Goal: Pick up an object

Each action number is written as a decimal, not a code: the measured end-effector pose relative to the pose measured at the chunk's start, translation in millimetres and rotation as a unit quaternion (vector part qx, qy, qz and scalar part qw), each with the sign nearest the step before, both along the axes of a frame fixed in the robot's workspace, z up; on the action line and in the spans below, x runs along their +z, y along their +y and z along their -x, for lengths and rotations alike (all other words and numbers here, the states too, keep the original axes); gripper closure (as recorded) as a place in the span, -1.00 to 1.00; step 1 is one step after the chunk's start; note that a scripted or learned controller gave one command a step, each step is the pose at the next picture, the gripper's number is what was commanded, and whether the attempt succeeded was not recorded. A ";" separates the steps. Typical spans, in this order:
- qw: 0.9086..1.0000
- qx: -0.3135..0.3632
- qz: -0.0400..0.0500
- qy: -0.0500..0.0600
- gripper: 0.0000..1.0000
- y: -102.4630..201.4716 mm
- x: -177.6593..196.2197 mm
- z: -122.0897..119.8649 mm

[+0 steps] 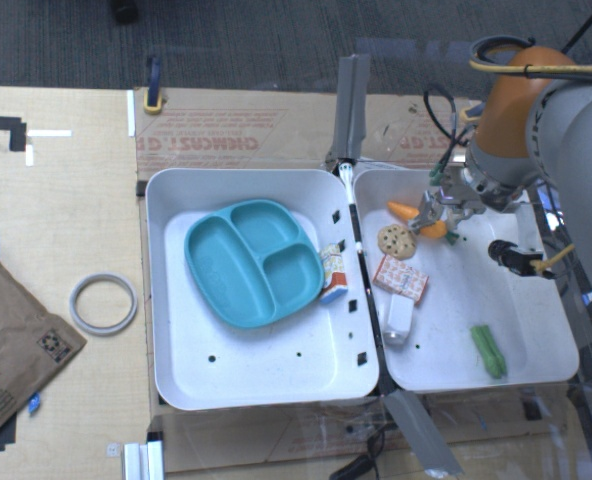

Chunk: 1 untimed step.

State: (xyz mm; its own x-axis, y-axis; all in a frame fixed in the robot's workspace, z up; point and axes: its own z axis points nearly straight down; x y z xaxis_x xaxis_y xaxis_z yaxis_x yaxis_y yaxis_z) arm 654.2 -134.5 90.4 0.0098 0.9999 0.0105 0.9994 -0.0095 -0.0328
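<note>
Reaching in from the right, the arm has its pincer [438,211] low in the far corner of the right bin [536,363], right at an orange carrot-like piece [408,211] that lies near a cookie [397,240]. Whether the pincer is wide or narrow cannot be told, and nothing shows the carrot held. To do this step well, I would centre the pincer over the carrot's middle, straddle it across its short width, and settle fully before closing, keeping clear of the bin wall and the cookie. A red-patterned packet [401,279], a white tube [399,320] and a green piece [489,351] lie farther forward; the left bin [176,368] holds a teal divided plate [253,261].
</note>
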 end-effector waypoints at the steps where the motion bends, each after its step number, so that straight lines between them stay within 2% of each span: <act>1: 0.996 -0.084 0.008 -0.014 1.00 58.4 115.9 6.9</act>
